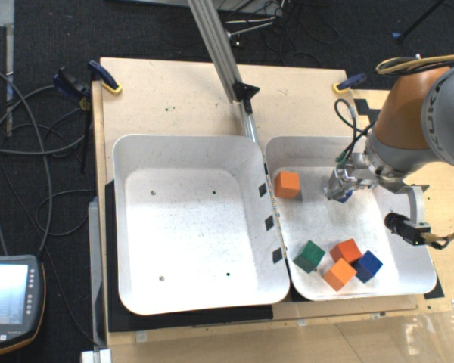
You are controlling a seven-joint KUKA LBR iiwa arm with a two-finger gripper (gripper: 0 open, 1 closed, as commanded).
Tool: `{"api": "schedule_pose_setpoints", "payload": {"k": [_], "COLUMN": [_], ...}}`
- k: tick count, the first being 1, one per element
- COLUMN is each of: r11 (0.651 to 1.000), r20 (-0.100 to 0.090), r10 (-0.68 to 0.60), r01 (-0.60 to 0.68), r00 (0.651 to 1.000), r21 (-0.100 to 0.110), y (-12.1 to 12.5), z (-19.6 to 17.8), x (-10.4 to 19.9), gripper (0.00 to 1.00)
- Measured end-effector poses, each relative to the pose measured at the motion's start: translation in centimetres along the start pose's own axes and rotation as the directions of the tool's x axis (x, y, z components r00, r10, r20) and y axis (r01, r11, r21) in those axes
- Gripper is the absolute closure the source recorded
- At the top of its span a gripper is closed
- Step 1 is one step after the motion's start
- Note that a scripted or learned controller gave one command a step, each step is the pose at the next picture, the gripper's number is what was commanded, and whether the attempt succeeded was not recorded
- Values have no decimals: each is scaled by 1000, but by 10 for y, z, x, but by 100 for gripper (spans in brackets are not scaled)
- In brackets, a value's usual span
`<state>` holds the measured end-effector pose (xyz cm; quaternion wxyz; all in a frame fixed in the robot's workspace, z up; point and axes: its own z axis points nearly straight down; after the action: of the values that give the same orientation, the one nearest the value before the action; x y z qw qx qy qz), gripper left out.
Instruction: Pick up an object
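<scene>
1. Toward the upper left of the right bin [420,282], an orange cube [287,184] sits alone on the white floor, close to the divide between the two bins.
2. Right of it, the gripper [339,190] hangs over the same bin, apart from that cube; whether it is spread or closed I cannot tell, and nothing shows in its grasp.
3. Lower in that bin, a green cube [309,255], a reddish-orange cube [346,250], another orange cube [339,274] and a blue cube [368,265] crowd together.
4. Filling the middle of the frame, the left bin [136,157] has a speckled floor.
5. At the lower left corner lies a tablet-like screen [7,297] with an orange rim.
</scene>
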<state>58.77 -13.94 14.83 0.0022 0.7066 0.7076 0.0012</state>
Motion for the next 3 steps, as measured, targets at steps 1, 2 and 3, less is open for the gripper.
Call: {"api": "schedule_pose_setpoints", "payload": {"k": [1,2,3], "r11": [1000,1000,1000], "r20": [0,0,-3], "r10": [-2,-1,-6], "r01": [2,1,6], "r00": [1000,1000,1000], "r21": [-2,-1,7], "y": [6,7,-7], "z": [-47,-85,-76], "x": [8,8,57], "gripper": [100,100,100]}}
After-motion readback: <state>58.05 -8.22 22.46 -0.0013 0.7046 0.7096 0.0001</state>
